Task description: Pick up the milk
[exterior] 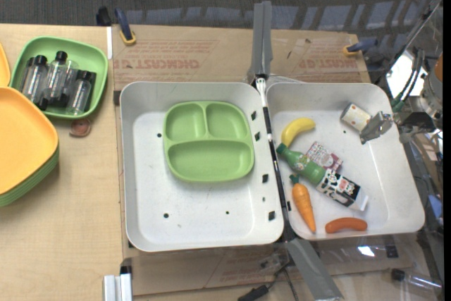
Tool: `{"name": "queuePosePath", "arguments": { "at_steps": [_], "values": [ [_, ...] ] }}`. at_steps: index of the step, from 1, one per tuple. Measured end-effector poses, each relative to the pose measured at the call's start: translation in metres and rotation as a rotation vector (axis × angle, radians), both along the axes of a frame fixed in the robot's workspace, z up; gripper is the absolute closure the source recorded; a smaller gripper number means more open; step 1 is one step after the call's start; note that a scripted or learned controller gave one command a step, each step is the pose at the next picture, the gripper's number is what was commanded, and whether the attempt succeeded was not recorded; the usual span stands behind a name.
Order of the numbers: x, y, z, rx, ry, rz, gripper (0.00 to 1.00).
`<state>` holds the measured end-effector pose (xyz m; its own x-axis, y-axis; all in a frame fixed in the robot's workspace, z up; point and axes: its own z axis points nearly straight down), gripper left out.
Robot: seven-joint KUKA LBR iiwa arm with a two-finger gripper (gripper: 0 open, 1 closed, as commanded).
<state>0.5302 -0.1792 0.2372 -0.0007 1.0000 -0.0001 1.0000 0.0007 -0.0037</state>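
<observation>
The milk [340, 188] is a small carton with black and white cow patches. It lies on its side in the right bin [394, 173], near the front, between a green bottle [303, 162] and a red sausage [346, 225]. My gripper [375, 126] hangs over the right bin's back right part, above and to the right of the milk and well apart from it. Nothing shows in its grasp. The arm [423, 106] comes in from the right edge.
The right bin also holds a banana [297, 130], a carrot [304, 206], a pink packet [323, 154] and a small grey box [354, 114] beside the gripper. A green divided plate [208, 141] lies in the left bin [141, 208]. Yellow plates and a green tray of bottles sit far left.
</observation>
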Motion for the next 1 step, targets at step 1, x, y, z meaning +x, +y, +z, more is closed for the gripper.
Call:
{"name": "queuePosePath", "arguments": {
  "at_steps": [1],
  "values": [
    [-0.0290, 0.0586, -0.0585, 0.000, 0.001, -0.037, 0.00]
  ]
}}
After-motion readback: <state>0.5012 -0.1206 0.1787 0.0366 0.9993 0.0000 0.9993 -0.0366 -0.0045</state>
